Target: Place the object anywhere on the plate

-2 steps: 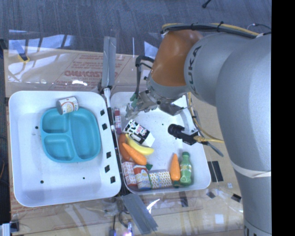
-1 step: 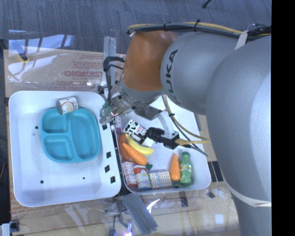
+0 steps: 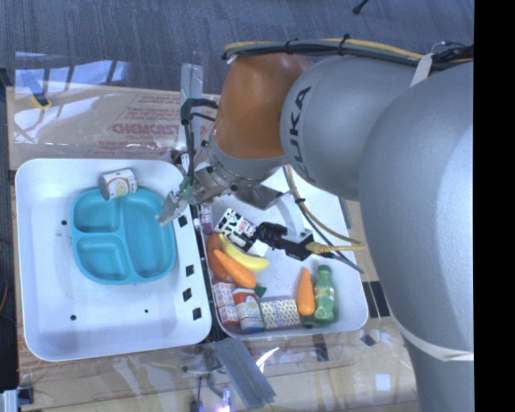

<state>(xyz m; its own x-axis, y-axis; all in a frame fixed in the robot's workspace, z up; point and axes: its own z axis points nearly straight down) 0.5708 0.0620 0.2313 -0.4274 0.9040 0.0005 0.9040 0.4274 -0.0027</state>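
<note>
Carton (small, lying on its side) sits by plate far edge; tool state unclear.

Grey ribbed floor; printed cardboard under bench.

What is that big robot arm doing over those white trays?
The robot arm reaches in from the right, and its gripper hangs over the right edge of the blue plate in the left bin. A small carton lies beside the plate's top edge, not on it. The right bin holds toy food: a banana, carrots, a green bottle and small boxes.
</note>
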